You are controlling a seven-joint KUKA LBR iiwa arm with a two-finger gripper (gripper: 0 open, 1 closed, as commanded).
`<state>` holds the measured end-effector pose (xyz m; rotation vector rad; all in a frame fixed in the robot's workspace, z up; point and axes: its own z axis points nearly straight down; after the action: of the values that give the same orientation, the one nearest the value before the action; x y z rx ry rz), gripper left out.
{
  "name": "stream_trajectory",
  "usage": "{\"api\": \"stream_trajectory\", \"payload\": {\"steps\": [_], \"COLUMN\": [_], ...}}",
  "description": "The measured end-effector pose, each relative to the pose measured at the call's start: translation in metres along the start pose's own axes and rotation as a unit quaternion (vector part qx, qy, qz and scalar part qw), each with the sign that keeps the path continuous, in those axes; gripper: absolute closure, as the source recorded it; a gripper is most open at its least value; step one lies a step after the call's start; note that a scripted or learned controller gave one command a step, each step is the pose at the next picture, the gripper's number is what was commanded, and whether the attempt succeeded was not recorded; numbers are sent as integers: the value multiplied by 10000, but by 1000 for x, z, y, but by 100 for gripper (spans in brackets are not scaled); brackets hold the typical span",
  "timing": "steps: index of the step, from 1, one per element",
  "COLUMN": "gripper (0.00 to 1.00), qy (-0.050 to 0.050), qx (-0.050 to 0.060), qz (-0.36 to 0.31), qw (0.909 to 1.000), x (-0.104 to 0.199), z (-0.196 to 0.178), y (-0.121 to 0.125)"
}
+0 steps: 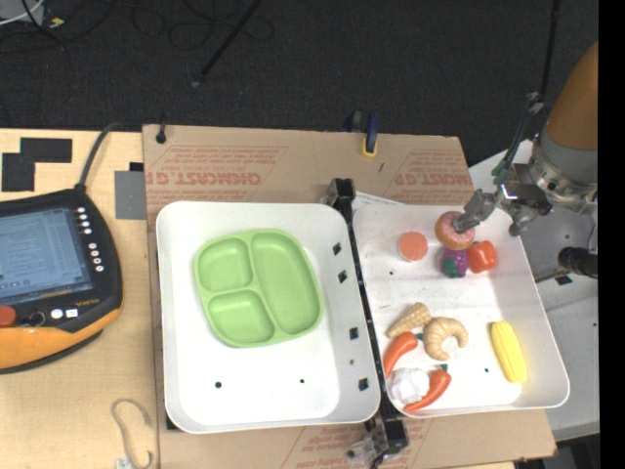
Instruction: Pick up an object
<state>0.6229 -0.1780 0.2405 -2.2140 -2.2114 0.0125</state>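
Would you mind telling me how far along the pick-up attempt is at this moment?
Done: the gripper has reached the right bin, beside the pink donut. In hand: nothing visibly lifted; whether it grips the donut cannot be told. Left: grasping and raising an object; the corn and croissant lie untouched.

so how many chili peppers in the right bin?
2. One chili pepper lies left of the croissant; the other chili pepper sits at the front edge by the white object, which may hide more.

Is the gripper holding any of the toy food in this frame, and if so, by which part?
Cannot be told. The gripper sits at the pink donut in the right bin, but its fingers are too blurred to show a hold.
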Motion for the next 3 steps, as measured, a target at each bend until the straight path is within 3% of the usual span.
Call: {"api": "stream_trajectory", "payload": {"steps": [1, 3], "gripper": [0, 0], "qy": [-14, -10], "qx": [-68, -55], "qz": [-8, -22], "qw": [10000, 10000], "x": [0, 0], "z": [-8, 89], "y": [2, 6]}}
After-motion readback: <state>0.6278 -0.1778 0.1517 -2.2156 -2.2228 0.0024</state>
